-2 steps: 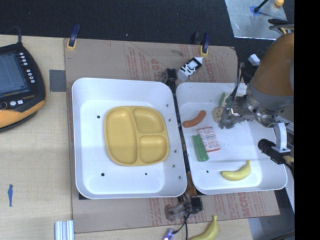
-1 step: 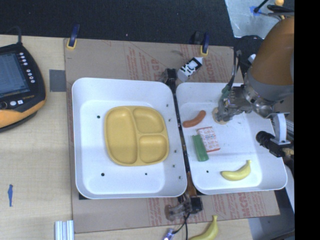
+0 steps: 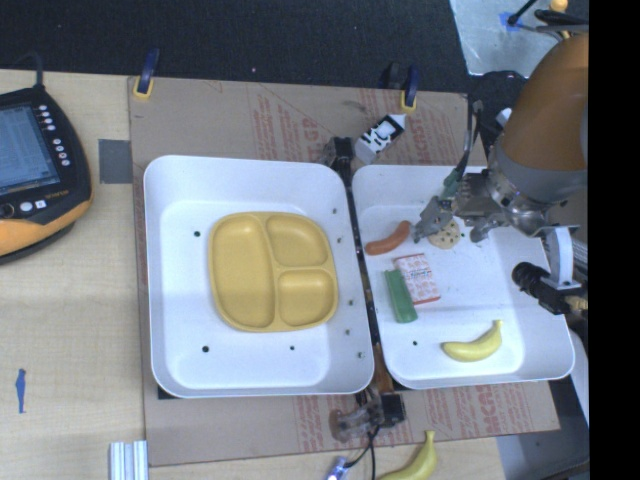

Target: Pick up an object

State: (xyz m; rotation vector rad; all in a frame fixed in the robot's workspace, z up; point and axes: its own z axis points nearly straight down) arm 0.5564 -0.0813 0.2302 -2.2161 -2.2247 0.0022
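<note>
The gripper [image 3: 437,220] hovers in the right bin [image 3: 520,368] above a cookie [image 3: 447,233], beside the sausage [image 3: 388,238]. Jaw state: cannot tell. Risk: an off-centre descent could nudge the cookie aside, yielding an empty grasp.

The tray [image 3: 272,270] lies in the left bin [image 3: 170,353]. In the right bin [image 3: 520,363], a sausage [image 3: 387,238] and cookie [image 3: 446,233] lie at the back, a box [image 3: 417,277] and bar [image 3: 401,295] mid-bin, a banana [image 3: 474,345] in front. The gripper [image 3: 440,218] hangs over the cookie.
</note>
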